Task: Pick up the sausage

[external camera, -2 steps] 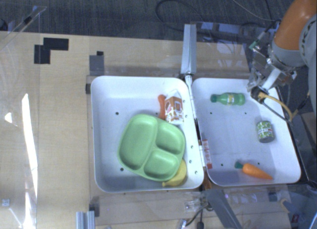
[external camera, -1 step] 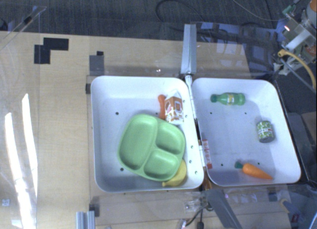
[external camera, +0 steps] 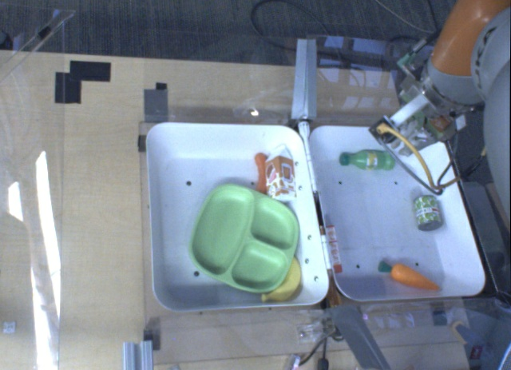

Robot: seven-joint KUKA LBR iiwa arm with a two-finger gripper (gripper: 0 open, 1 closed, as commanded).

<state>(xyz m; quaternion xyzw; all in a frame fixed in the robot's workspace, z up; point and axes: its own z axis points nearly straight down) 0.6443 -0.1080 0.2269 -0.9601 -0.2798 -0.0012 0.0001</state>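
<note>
**Operator:** Where is the tool?

**Spotter:** Your gripper (external camera: 421, 117) is in the upper right of the frame, over the far corner of the right bin (external camera: 371, 228). I cannot tell whether it stands wide or narrow, because the wrist hides it from this angle.

**Operator:** What lies closest to it?

**Spotter:** A green bottle (external camera: 367, 160) lies on its side just left of it, in that same bin. Lower down there is a small can (external camera: 428, 211) near the right wall and a carrot (external camera: 409, 276) by the bottom edge.

**Operator:** And the sausage?

**Spotter:** The sausage (external camera: 260, 170) is well apart from your gripper, to its lower left and across the divider, in the upper right part of the left bin (external camera: 172, 200). It is a thin reddish strip lying against the left side of a small carton (external camera: 281, 177). Just below both is a green plate (external camera: 246, 236), with a yellow thing (external camera: 287, 284), perhaps a banana, under its lower right rim.
</note>
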